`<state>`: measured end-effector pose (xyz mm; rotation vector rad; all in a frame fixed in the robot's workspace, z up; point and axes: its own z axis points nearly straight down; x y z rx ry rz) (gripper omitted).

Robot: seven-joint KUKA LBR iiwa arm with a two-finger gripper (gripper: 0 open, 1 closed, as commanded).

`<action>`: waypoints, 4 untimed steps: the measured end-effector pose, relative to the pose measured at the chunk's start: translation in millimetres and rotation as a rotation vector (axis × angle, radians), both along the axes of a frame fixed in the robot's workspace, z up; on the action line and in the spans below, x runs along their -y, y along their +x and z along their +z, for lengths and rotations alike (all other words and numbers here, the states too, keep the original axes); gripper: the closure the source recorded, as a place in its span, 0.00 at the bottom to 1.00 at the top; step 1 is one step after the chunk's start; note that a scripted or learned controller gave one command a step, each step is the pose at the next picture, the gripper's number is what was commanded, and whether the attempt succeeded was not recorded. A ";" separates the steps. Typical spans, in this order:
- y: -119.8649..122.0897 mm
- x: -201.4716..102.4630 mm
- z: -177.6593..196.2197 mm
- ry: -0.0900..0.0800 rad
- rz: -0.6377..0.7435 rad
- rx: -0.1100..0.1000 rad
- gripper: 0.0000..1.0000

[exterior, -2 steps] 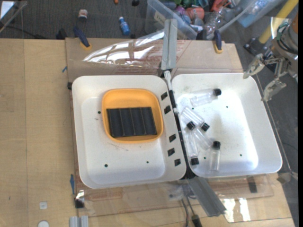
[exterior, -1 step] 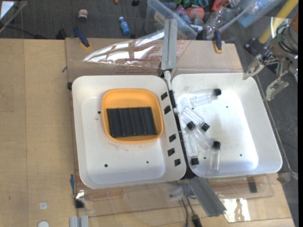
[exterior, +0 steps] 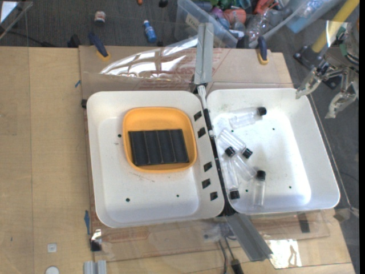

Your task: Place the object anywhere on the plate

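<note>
You see a tan wooden bench [exterior: 40, 153] carrying two shallow white bins side by side, with a grey divider bar [exterior: 203, 56] running up from the seam between them. The left bin [exterior: 108, 204] holds an orange plate [exterior: 159, 119], and a black ribbed slab [exterior: 158, 147] lies flat on the plate, covering most of its middle. The right bin [exterior: 296, 170] holds a loose cluster of clear vials [exterior: 239, 153] with black caps; they lie on their sides in the half of that bin nearer the plate, some touching one another, one near the bin's far edge. None of them is on the plate.

The gripper [exterior: 322, 93] hangs beyond the right bin's far right corner, well apart from the vials; you can make out thin pale fingers spread apart with nothing between them.

A crinkled clear plastic sheet [exterior: 154, 64] lies on the bench behind the left bin. Beyond the bench, a dark grey carpet [exterior: 57, 10] shows, with a clear tub [exterior: 251, 10] of coloured toys standing behind the right bin.
</note>
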<state>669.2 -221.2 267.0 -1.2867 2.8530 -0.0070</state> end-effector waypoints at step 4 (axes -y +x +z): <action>-0.5 -10.0 -13.4 -0.012 1.530 -0.003 0.00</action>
